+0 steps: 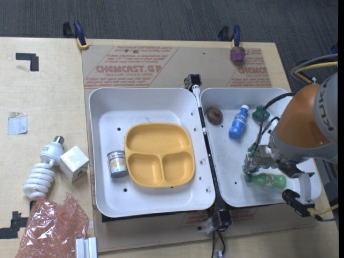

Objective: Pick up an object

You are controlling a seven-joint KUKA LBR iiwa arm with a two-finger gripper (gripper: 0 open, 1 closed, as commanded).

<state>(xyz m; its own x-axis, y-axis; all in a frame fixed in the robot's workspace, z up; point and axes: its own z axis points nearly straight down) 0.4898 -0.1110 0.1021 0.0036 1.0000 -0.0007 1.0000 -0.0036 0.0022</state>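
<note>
Fingers (251, 165) of the gripper (253, 168) point down into the right bin (226, 144), but whether they are apart or together cannot be told; they are small and dark against the clutter, just above the cap end of a green bottle (269, 181). Green bottle lies on its side at about 5 o'clock in that bin, cap toward 9 o'clock, touching or nearly touching the gripper tip; nothing is plainly seen between the fingers. Arm (303, 125), grey with its orange band, comes in from 3 o'clock and covers the bin's right part. Blue bottle (238, 122) with a white cap lies tilted at about 12 o'clock in the right bin. Small brown round thing (215, 115) sits at 10 o'clock, near the bin's left wall. Small green object (261, 113) at 1 o'clock, partly behind cables. Left bin (107, 198) holds a yellow divided plate (159, 155) at its centre, three compartments, and a small tin (116, 163) just beside the plate at 9 o'clock. On the bench at 9 o'clock of the bins: a white spiral bulb (43, 171), a white cube (74, 163) touching it, and crumpled pink wrap (51, 230) at 7 o'clock. Purple knob (237, 54) at the board's top edge, 12 o'clock.
</note>
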